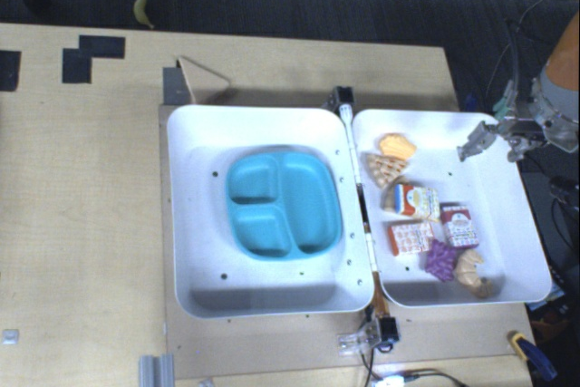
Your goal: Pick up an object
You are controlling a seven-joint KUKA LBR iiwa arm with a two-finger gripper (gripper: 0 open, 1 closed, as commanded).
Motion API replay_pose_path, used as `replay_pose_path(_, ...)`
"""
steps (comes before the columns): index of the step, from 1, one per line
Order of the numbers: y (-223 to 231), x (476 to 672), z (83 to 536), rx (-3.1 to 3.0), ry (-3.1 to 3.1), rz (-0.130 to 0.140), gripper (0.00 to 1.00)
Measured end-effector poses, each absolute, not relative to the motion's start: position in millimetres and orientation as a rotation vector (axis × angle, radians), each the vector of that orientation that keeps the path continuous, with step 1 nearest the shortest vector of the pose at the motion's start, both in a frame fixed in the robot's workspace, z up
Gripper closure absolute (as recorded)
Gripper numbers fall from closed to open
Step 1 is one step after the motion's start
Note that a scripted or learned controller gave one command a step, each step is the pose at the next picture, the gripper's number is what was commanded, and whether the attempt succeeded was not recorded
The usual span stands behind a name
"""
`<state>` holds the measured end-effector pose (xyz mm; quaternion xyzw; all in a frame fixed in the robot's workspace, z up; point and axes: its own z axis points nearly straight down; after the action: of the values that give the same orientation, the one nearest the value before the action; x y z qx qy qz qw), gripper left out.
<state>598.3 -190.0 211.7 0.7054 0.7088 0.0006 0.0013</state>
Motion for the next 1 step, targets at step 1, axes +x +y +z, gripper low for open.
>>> replay_pose_path(1, -149.7, 571.3, 109.7, 2.208, 2.213, 0.016, 0.0)
